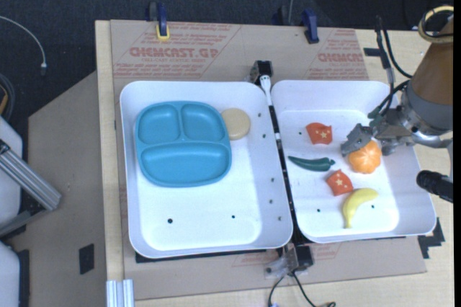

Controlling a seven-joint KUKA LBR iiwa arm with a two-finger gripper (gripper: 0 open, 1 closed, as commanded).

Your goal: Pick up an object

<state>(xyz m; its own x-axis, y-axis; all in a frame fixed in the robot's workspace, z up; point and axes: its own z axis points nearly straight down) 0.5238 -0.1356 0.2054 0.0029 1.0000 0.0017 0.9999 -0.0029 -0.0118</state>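
My gripper (371,141) hangs over the right bin (403,100), low and directly over an orange (365,160). It covers the orange's top edge, and I cannot tell whether it touches the fruit. Left of the orange lie a red strawberry (319,132) and a dark green pepper (311,163). A second red piece (340,183) sits just below the orange, and a yellow banana (357,203) lies near the bin's front.
The left bin (209,226) holds a blue divided plate (184,143) with a beige round disc (235,123) beside its right edge. The arm's grey body and orange band (436,75) rise over the right bin's far right corner. A black part (436,183) sticks in at the right rim.
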